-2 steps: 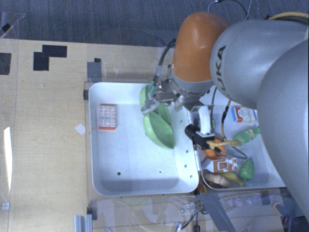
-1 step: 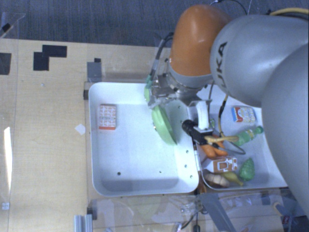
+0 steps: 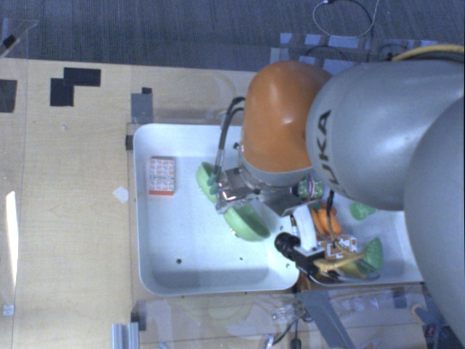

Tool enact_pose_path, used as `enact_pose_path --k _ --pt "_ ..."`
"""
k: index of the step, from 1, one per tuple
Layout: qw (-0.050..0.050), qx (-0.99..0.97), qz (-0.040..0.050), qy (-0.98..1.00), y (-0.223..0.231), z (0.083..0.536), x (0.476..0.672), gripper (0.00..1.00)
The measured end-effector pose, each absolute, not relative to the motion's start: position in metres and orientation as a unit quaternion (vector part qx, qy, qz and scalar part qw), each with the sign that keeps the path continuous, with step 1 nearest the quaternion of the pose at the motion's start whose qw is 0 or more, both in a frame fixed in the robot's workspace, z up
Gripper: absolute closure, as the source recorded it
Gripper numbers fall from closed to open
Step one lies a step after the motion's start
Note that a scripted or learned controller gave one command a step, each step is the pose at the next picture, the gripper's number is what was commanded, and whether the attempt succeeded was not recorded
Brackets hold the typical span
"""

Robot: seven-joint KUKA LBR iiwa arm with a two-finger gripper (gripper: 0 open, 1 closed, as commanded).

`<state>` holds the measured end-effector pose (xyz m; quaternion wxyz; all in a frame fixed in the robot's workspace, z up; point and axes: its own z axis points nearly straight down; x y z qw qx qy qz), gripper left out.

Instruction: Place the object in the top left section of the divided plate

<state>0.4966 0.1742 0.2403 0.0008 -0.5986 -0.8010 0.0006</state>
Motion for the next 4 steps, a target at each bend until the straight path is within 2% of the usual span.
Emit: enact_pose_path --k 1,2,3,4 --pt "0.0 -0.599 -0.0006 -0.801 0.174 0.241 0.497 0.0" --pt "0.0 -0.599 -0.0015 -0.801 0.174 0.251 0.499 1.0" --pt "0.0 -0.689 -0.0007 -0.725 0.169 0.211 0.488 1.0" --pt "0.0 -0.688 -0.0011 -0.726 0.143 0.202 0.488 1.0"
